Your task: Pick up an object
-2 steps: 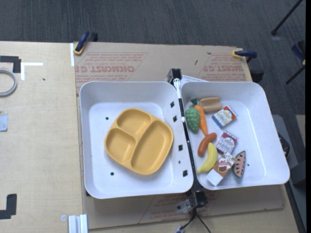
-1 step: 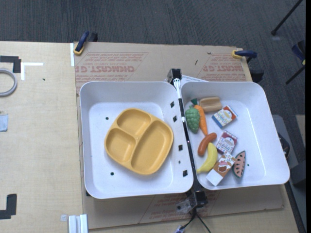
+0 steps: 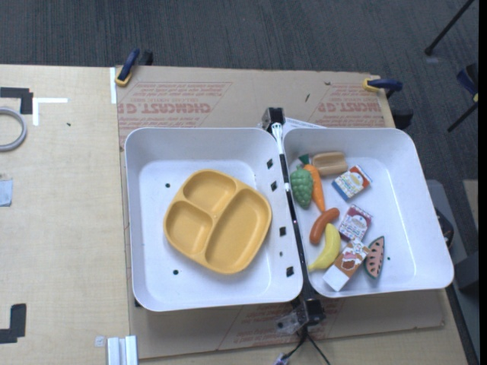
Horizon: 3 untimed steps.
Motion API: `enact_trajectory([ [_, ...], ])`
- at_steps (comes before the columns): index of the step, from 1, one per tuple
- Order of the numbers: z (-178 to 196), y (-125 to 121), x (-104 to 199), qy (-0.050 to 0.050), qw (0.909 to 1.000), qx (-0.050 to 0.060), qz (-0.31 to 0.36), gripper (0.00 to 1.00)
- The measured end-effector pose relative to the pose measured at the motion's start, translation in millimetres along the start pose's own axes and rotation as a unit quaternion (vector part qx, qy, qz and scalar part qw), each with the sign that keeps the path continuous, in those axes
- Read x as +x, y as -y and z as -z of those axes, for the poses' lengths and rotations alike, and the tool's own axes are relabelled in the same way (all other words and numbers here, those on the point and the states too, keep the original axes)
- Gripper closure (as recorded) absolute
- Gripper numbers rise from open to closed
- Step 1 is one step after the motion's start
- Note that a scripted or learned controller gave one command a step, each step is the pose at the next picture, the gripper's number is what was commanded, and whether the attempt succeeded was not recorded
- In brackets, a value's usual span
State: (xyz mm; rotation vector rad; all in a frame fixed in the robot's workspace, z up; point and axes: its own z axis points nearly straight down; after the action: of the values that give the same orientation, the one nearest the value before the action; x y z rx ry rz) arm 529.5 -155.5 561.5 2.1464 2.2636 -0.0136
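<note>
The right bin point(image 3: 403, 173) holds several toy foods. A hot dog bun point(image 3: 329, 162) lies at its back, with green grapes point(image 3: 302, 186) and a carrot point(image 3: 316, 189) just left of it. A small juice carton point(image 3: 351, 182) sits beside them. Lower down are a sausage point(image 3: 324, 224), a banana point(image 3: 329, 250), two snack packets point(image 3: 354, 223) point(image 3: 345, 265) and a watermelon slice point(image 3: 374, 256). The left bin point(image 3: 144, 204) carries a yellow divided plate point(image 3: 218, 220).
Both bins rest on a cardboard sheet point(image 3: 190, 101) clamped at its back corners by blue clamps point(image 3: 128, 65). A clip point(image 3: 274, 118) joins the bins at the back. A wooden bench point(image 3: 53, 226) spreads to the left, with a roll of tape point(image 3: 9, 129) on it.
</note>
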Motion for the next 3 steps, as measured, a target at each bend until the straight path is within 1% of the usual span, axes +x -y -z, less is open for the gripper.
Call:
enact_trajectory([
  [3,26.4,-4.3,-0.8,0.003,1.0,-0.001,0.003,1.0],
])
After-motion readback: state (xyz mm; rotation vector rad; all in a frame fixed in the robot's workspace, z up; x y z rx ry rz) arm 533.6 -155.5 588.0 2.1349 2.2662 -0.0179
